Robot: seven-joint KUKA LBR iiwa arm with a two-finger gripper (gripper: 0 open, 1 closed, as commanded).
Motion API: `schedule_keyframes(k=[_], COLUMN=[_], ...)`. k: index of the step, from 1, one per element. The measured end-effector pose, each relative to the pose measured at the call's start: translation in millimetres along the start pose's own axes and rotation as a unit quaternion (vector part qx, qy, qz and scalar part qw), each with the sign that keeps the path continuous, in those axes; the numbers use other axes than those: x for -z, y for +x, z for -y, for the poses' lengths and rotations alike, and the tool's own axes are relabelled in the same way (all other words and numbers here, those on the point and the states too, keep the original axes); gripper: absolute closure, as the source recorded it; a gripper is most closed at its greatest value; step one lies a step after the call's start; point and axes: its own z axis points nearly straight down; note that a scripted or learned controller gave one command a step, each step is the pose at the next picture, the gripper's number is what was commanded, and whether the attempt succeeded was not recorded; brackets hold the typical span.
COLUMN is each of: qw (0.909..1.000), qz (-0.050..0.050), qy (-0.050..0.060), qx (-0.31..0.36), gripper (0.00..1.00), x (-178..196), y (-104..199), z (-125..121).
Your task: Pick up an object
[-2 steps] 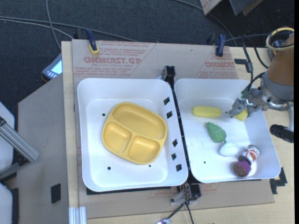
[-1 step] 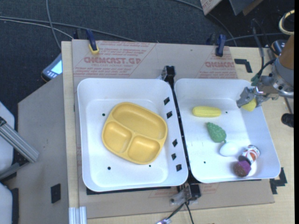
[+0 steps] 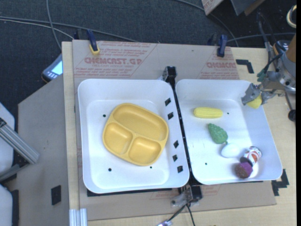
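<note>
Two shallow white plastic bins sit side by side on a cardboard-covered bench, meeting along a black-clipped seam. The left bin (image 3: 89, 126) contains a yellow three-compartment plastic tray (image 3: 135, 133), lying flat and slightly rotated, roughly central. The right bin (image 3: 263, 126) contains the loose objects: a yellow toy corn cob (image 3: 208, 112) lying horizontally in the upper middle; below it, apart, a green knobbly broccoli-like piece (image 3: 217, 133); just below and right of that, a white egg-shaped object (image 3: 230, 150), touching or nearly touching the green piece; at the lower right corner, a dark purple round fuzzy ball (image 3: 243, 170) pressed against a small white-and-red-orange item (image 3: 254, 155) whose identity is unclear. The grey arm enters from the right edge, and its gripper (image 3: 254, 99) sits at the upper right rim of the right bin. A small yellow object (image 3: 255, 102) shows right at the gripper tip, over the bin's edge; whether it is clamped between the fingers or merely beside them cannot be told at this resolution, and the finger opening cannot be told either. Blue and yellow clamps (image 3: 92, 44) pin the cardboard at the far edge
</note>
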Motion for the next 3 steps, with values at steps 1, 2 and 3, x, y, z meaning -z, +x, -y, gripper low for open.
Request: schedule_keyframes(k=[1, 2, 3], qw=[1.0, 1.0, 1.0], qz=[-0.001, -0.001, -0.002], qy=[0.003, 0.001, 0.003], qx=[0.002, 0.002, 0.002], gripper=[1.0, 1.0, 1.0], x=[-9.7, -13.7, -21.7], y=[48.1, 97.6, 153.0], z=[-15.1, -34.9, -42.4])
